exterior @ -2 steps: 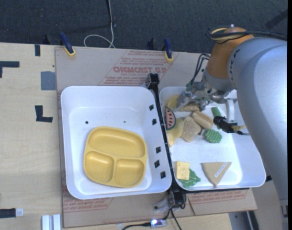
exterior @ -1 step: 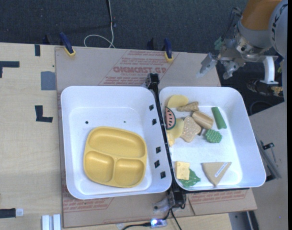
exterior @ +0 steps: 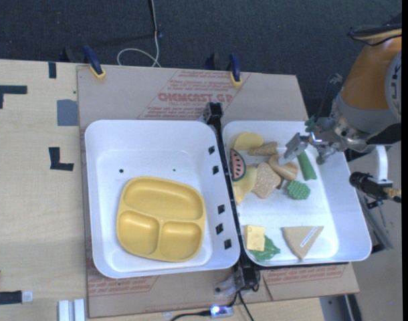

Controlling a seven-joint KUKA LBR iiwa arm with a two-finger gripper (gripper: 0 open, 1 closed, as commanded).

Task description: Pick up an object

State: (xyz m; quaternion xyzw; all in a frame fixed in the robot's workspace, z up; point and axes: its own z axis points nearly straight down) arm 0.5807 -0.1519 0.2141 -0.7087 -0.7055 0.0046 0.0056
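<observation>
From my remote station: the hand (exterior: 303, 147) hangs over the right bin (exterior: 344, 199), its fingers spread open on either side of a green stick-shaped toy (exterior: 306, 167) lying slantwise near the bin's far right. Just below it sits a knobbly green piece (exterior: 297, 190); a bread slice (exterior: 265, 180), watermelon wedge (exterior: 237, 164) and tan triangle (exterior: 302, 239) lie nearby. A yellow divided tray (exterior: 160, 218) fills the left bin (exterior: 104, 146).
</observation>
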